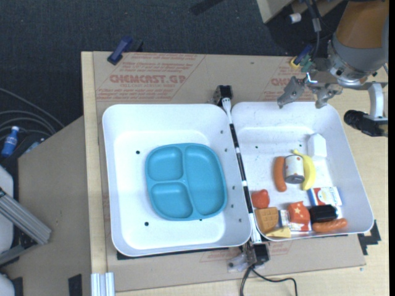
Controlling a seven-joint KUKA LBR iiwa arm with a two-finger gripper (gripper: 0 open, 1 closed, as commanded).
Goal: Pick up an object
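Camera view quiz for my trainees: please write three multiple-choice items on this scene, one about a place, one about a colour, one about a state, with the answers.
1. Where does the divided plate lie?
A. in the left bin
B. in the right bin
C. on the cardboard

2. What colour is the divided plate?
A. red
B. blue
C. yellow

3. How is the claw at this moment?
A. shut on the banana
B. pressed onto the plate
C. open above the right bin's far edge, with nothing between its fingers

Answers:
1. A, the plate rests on the floor of the left bin.
2. B, it is light blue all over.
3. C, its fingers stand spread over the rim of the right bin, apart from the banana and other toy food.
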